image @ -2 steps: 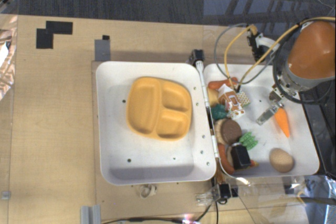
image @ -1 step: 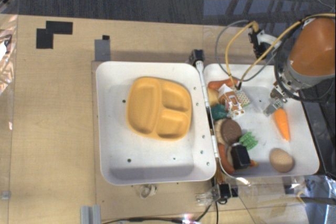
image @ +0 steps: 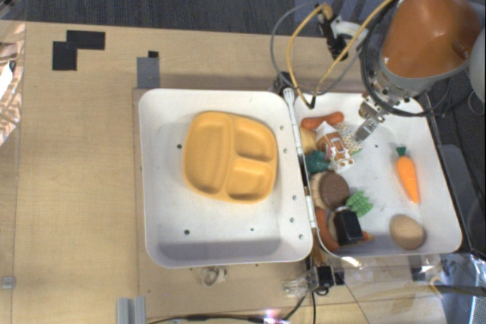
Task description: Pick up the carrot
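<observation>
Carrot [image: 408, 177] lies free in the right bin [image: 440, 239], well apart from the fingers [image: 367, 127], which hang over a small patterned box [image: 338, 147]. Whether they are parted or closed I cannot tell. Judged an approach step: next calls for crossing to the carrot and descending. Arm bulk hides the wrist.

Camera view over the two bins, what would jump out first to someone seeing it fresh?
Probably the yellow divided tray, lying alone in the left bin. Next, the arm's big orange band at upper right, with the pincer hanging over the right bin near a small patterned box. The carrot lies apart toward that bin's right side, away from the toy food crowded along its left edge.
</observation>
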